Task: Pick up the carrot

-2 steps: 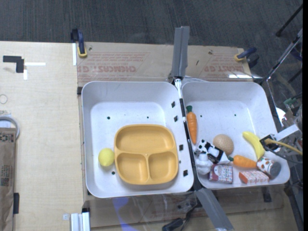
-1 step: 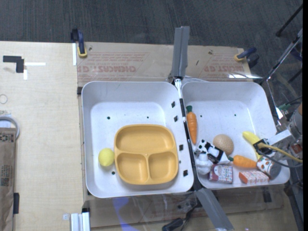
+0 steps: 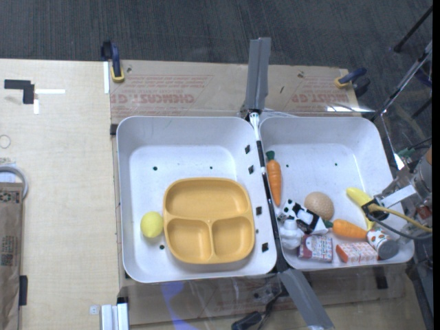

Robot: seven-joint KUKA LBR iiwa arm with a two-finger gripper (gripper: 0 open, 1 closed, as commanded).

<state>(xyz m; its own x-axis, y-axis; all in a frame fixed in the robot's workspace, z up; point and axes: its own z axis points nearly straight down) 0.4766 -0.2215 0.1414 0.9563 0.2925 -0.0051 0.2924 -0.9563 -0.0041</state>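
Red-and-white cartons (image 3: 337, 251) lay nearest in the right bin (image 3: 323, 137). Long orange carrot (image 3: 274, 179) was seen untouched against its left wall. Gripper (image 3: 402, 201) at right edge, jaw state undeterminable. Pick not begun.

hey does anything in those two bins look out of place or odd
Nothing looks spilled or broken. The right bin has its toys crowded into the near corner, with one carrot lying against the divider. The yellow divided plate sits slightly askew in the left bin.

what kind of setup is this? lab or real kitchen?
Most likely a robot lab bench, not a kitchen: two white bins clamped side by side on a wooden bench, toy food such as a carrot and a lemon, and a dark carpeted floor.
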